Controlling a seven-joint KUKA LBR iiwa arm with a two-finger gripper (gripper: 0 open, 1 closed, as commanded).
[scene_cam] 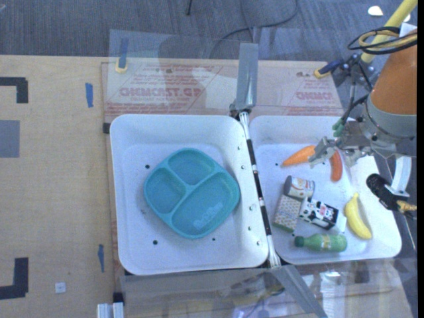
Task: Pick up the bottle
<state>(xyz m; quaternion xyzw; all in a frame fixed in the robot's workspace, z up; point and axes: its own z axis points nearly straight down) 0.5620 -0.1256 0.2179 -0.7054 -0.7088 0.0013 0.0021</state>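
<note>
1. Nearest the camera, the green bottle (322, 243) lies on its side along the near wall of the right bin (391, 244), cap toward the divider between the bins. Little room shows between it and that rim.
2. Just behind the bottle sit a patterned box (286, 212), a black-and-white carton (319, 212) and a small tin (299, 187), packed close together. A banana (358, 218) lies to their right, near the bin's right wall, with a strip of bare white floor beside the bottle's base.
3. The left bin (126, 197) holds a teal divided plate (192, 192), set in the middle with open floor all around it.
4. Farther back in the right bin, an orange carrot (299, 155) lies tilted, and a smaller red-orange piece (336, 165) stands beside it.
5. The gripper (334, 148) hangs over that far part, between the carrot and the red-orange piece and well apart from the bottle. Whether its fingers are spread or closed I cannot tell.
6. The bins rest on a tan bench (53, 197) with blue tape marks (89, 95); beyond lies grey floor with black cables (268, 2).
</note>
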